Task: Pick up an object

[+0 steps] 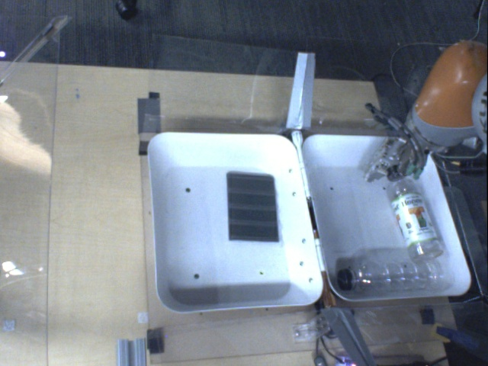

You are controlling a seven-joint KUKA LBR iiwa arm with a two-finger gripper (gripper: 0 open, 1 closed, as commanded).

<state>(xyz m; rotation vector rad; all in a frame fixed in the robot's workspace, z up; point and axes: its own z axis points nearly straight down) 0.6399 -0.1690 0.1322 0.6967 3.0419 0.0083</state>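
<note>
In the right bin (347,212), a small clear bottle with a white and orange label (414,220) lies near the right wall. A larger clear plastic bottle with a dark cap (390,274) lies on its side along the bin's front wall. My gripper (393,161) hangs over the back right part of this bin, just above and behind the small bottle. Nothing shows between its fingers.
The left bin (175,204) holds a dark ribbed rectangular pad (252,206) in its middle. A grey upright post (300,90) stands behind the seam between the bins. The arm's orange band (450,86) looms at the right edge.
</note>
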